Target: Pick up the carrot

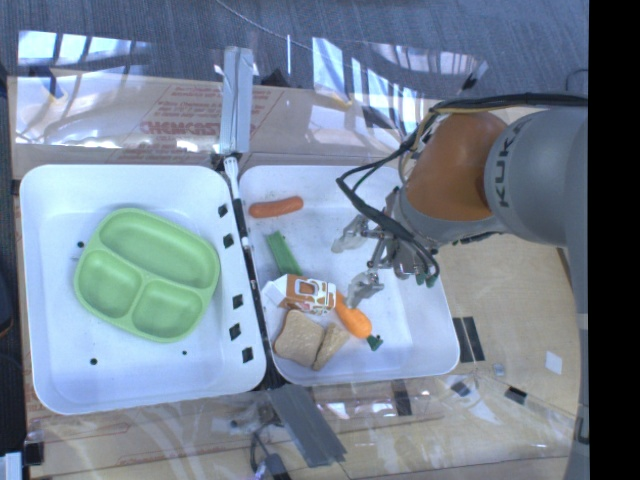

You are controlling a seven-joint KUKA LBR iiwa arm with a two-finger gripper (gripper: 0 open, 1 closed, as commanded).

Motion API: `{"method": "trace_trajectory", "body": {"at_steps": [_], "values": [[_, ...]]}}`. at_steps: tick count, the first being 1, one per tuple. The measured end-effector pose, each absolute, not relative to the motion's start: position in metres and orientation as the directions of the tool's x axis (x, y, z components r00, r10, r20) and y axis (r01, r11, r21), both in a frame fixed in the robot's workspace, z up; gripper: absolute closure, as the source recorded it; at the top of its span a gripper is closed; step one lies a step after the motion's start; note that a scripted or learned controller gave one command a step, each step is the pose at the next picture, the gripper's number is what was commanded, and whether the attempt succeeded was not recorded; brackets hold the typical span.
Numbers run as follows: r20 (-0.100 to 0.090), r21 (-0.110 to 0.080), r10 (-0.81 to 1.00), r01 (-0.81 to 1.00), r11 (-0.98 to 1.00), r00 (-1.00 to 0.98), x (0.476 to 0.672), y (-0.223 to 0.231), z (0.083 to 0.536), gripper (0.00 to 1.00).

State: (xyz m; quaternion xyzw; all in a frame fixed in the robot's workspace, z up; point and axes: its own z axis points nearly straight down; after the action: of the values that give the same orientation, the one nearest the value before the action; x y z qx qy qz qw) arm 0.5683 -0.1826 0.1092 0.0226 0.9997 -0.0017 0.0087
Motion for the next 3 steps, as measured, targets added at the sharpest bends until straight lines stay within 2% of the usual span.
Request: {"method": "trace_trajectory", "body": {"at_steps": [1, 2, 3], "values": [[-0.005, -0.002, -0.221, -0.221, 0.975, -0.975, 0.503, -0.173, 0.095, 0.00], [-0.005, -0.002, -0.229, -0.229, 0.973, -0.973, 0.504, -0.171, 0.104, 1.00], [-0.013, -0.005, -0.115, -0.115, 0.993, -0.993, 0.540, -0.144, 0.244, 1.00]]}}
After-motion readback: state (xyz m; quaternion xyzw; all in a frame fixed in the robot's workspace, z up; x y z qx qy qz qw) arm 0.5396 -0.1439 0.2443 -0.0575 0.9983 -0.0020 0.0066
